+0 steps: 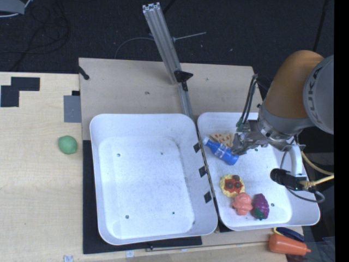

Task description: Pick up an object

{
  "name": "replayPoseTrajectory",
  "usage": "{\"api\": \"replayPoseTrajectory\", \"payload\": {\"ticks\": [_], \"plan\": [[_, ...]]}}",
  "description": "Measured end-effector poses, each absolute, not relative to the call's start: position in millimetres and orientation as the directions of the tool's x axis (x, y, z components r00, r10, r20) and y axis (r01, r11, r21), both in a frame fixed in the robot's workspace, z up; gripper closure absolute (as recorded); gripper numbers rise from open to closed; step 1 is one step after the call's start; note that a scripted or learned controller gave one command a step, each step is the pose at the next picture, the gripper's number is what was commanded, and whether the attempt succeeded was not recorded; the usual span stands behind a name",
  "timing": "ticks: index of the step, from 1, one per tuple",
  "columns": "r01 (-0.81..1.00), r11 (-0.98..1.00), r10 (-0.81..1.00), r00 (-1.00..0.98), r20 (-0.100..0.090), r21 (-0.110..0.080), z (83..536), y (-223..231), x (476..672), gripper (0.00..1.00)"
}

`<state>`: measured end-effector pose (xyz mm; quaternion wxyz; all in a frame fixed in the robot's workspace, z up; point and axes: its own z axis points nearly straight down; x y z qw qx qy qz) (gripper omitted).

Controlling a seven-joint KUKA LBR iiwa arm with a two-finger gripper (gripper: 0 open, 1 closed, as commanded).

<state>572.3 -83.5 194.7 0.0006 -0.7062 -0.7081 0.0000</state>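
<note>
In the right bin, a blue bottle-shaped toy lies near the left wall, with a tan waffle-like piece just behind it. My gripper hangs low over the bin and meets the right end of the blue toy. Whether it has hold of the toy cannot be seen. Further forward lie a yellow tart with red berries, a pink toy and a purple toy.
The left bin stands beside the right one, with black clips along their shared edge. A green ball rests on the bench at far left. An orange object lies outside the right bin's front corner. A metal bar slants up behind the bins.
</note>
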Motion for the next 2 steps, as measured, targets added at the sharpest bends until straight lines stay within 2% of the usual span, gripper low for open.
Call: {"api": "replayPoseTrajectory", "payload": {"ticks": [2], "plan": [[1.000, 0.002, 1.000, -0.002, 0.001, 0.000, 217.8, 13.8, 559.4, 1.00]]}}
